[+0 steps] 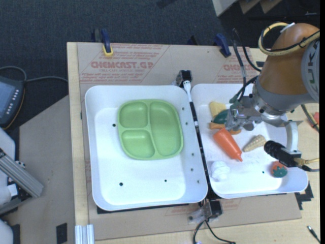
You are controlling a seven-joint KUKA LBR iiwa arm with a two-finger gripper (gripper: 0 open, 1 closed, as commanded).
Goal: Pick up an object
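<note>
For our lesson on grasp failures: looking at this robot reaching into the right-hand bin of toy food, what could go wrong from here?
1. The hand sits among crowded items: the orange carrot, a teal piece and a yellow piece lie close together, so it may nudge or catch the wrong one.
2. The carrot is tapered and smooth-looking, so it could slip out.
3. The black cable hanging by the wrist might snag.
</note>
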